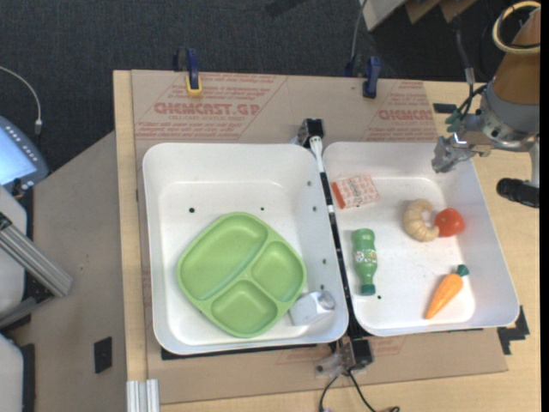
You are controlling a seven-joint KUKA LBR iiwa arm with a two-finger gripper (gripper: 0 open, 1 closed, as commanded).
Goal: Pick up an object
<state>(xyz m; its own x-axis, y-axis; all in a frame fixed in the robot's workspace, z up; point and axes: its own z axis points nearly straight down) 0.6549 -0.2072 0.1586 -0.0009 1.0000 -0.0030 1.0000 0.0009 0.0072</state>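
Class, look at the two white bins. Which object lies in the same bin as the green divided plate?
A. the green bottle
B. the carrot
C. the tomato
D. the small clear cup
D: the small clear cup rests against the green divided plate in the left bin, while the other three things lie in the right bin.

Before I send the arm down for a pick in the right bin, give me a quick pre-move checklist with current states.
1. Gripper is over the right bin: ok, at its far right corner.
2. Gripper carries nothing: cannot tell.
3. Targets lie apart from each other: not ok for the croissant and tomato, which touch; ok for the green bottle, carrot and red-and-white packet.
4. Gripper is above a target: not ok, nothing lies under it.
5. Green plate and small clear cup sit in the left bin, out of the way: ok.
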